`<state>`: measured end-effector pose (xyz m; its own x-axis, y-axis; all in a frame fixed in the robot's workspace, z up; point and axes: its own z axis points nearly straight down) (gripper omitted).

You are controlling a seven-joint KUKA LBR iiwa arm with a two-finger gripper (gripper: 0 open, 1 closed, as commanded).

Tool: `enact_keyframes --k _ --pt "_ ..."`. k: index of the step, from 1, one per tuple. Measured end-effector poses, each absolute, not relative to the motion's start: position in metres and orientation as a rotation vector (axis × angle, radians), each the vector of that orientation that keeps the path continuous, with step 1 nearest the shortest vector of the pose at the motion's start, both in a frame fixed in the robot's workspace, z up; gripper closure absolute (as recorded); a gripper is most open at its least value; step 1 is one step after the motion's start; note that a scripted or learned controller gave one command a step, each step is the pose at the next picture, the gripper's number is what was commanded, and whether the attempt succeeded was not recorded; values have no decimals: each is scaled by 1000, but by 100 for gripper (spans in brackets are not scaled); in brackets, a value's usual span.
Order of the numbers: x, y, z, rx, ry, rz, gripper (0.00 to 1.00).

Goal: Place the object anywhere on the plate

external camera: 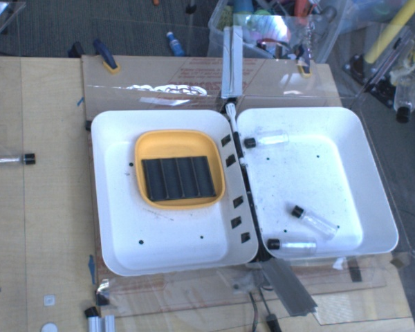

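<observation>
A ribbed block lies on yellow plate, long axis left-right; jaws' state untellable.

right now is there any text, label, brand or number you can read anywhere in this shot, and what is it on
None can be read.
Yellow plate and the dark ridged block on it: no print visible.
Clear vials in the right bin: no legible label.
Clear tub of toys behind the bench: colours and glare, any lettering too blurred to read.
</observation>
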<state>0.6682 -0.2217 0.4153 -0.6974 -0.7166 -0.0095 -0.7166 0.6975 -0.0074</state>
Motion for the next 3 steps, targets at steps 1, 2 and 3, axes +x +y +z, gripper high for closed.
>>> enact_keyframes --k 1,2,3 --pt "668 -221 437 -1682 2641 -5 100" --pt "668 -221 436 -1930 2466 -5 100" --pt "668 -222 437 -1929 2467 -5 0"
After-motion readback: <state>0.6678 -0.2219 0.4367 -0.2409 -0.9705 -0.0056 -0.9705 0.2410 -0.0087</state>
